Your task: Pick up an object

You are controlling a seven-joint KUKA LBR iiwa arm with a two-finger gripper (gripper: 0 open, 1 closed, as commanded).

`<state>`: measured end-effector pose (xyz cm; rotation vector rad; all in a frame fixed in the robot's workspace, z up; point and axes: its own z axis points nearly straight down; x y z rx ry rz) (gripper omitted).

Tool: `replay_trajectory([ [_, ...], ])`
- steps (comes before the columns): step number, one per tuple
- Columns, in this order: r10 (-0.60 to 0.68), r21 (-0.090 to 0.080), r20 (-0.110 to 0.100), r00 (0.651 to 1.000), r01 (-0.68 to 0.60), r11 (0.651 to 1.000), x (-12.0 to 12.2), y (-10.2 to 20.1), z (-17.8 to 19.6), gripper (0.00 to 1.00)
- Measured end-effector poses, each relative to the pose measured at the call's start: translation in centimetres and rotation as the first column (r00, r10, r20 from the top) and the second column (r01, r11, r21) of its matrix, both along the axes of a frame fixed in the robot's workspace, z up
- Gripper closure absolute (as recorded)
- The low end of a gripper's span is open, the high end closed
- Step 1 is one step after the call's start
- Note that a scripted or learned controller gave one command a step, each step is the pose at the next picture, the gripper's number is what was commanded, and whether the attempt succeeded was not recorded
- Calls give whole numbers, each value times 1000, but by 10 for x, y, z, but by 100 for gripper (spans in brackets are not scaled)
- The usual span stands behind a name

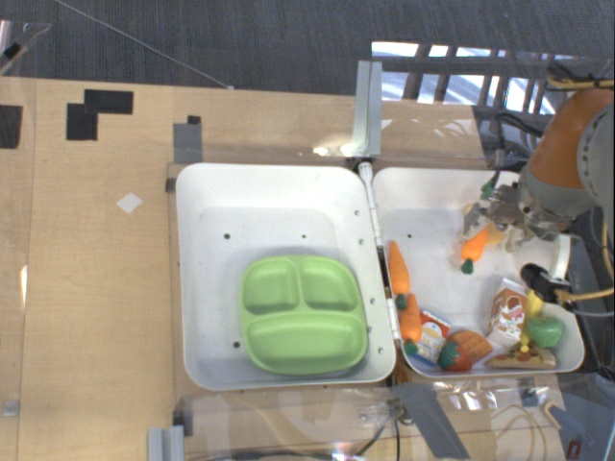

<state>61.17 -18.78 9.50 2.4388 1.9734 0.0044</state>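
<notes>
Orange plastic toy carrot hangs tilted at the end effector, apparently pinched by its top above the right white bin, clear of the floor. Other toys crowd that bin's near edge; beyond, a green divided plate.

Bench, bins and a green plate

A green divided plate with three compartments lies in the left white bin, toward its near edge. The right white bin sits just beside it, and both rest on a pale wooden bench marked with black squares. Dark carpet lies beyond.
</notes>
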Motion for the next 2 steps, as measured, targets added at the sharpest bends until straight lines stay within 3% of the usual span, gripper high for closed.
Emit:
replay_trajectory([
  [1, 8, -1, 2, 1000, -8, 1000, 2, 1, 11, 100],
  [2, 114, 0, 0, 993, -114, 993, 34, 45, 117, 100],
])
